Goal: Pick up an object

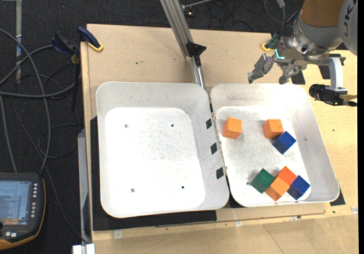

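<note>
Above right bin, hand, fingers spread.

We're looking down from a single fixed camera mounted above the bench, angled at a slant so the wooden bench top runs away toward the top of the frame and the dark floor with its cables shows beyond it. It sits far enough back to take in both white bins whole, the left bin and the right bin side by side across the middle. The arm comes in from the upper right corner, cropped by the frame, and a pendant screen pokes in at lower left.
</note>
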Tool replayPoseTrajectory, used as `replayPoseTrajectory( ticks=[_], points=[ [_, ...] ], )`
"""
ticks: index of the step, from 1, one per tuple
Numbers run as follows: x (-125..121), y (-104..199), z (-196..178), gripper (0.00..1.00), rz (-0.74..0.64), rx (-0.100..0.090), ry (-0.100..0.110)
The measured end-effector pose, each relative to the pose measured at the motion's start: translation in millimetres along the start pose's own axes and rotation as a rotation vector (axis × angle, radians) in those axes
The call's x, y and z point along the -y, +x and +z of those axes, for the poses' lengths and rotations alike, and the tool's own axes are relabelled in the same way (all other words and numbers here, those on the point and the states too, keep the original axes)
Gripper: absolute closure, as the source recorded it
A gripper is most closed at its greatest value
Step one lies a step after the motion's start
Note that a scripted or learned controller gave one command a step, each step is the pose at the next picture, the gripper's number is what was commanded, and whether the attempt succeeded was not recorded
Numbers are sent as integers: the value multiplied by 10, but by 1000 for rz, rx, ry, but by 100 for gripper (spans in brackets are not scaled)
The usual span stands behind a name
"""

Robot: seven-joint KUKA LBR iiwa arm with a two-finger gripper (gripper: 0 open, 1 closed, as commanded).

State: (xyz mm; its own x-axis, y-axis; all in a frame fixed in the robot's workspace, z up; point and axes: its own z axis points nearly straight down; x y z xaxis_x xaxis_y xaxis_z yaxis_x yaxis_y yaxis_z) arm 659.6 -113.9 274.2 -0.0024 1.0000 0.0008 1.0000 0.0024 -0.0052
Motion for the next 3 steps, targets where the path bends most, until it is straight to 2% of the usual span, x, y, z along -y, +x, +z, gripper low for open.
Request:
replayPoseTrajectory(
  ticks=[1, 3],
  points=[
    [-7, 1, -29, 0, -1, 1, -5],
    [-144, 40, 1101, 0, -1, 1, 0]
  ],
)
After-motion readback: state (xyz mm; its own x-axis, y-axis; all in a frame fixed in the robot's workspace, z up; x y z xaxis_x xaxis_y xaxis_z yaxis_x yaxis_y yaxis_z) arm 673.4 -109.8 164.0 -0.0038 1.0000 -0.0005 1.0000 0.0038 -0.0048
